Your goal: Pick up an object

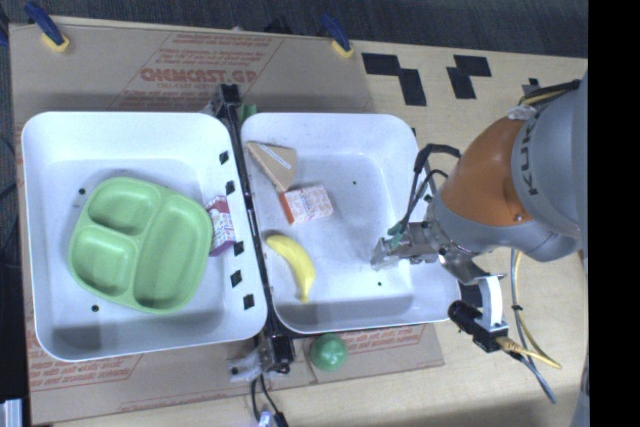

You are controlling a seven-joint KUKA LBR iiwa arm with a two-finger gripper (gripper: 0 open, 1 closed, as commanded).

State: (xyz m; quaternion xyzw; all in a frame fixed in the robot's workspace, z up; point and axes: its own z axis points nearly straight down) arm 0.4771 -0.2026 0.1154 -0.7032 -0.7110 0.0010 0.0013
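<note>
Hand (392, 249) low in right bin (400, 130), apart from banana (294, 262); green plate (140, 241) in left bin (40, 140)

Two white bins (40, 215); beside the green plate (140, 242) one wrapper, perhaps (222, 223). One banana (293, 263), wedge (273, 163), carton (308, 204), green ball (327, 351).

The arm (545, 165) is grey with a rounded orange band (dark lettering on the grey shell), black cables looping beside it, yellow wires trailing below.
</note>
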